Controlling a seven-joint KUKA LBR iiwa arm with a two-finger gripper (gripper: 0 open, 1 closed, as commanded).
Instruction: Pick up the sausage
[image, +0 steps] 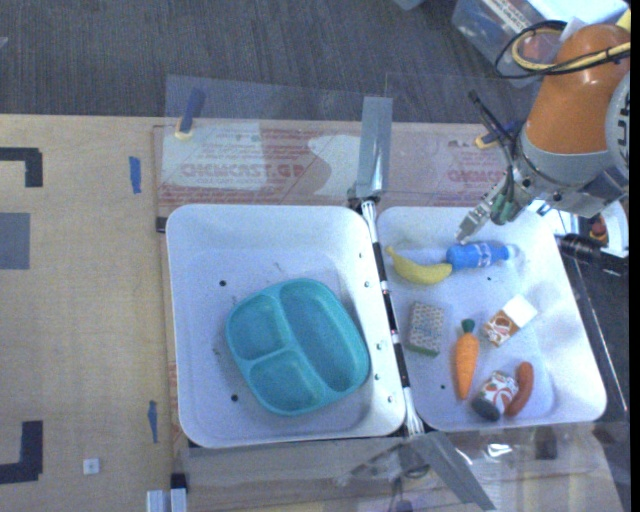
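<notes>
Sausage (521, 389), near right of the right bin (575, 300): light, smooth, slippery; I'd grip mid-length; my jaws' state unclear.

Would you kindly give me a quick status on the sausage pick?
Gripper over right bin's far edge, above the blue plastic bottle. Reddish-brown sausage untouched at near right corner. Small dark-ended can lies against it.

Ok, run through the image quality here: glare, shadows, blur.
Camera view: soft overall, small items like the sausage lack crisp edges; bright light washes out the right bin, with pale glare on the clear sheet behind the bins; shadows are faint, a light one under the teal tray; the gripper looks slightly smeared.
</notes>
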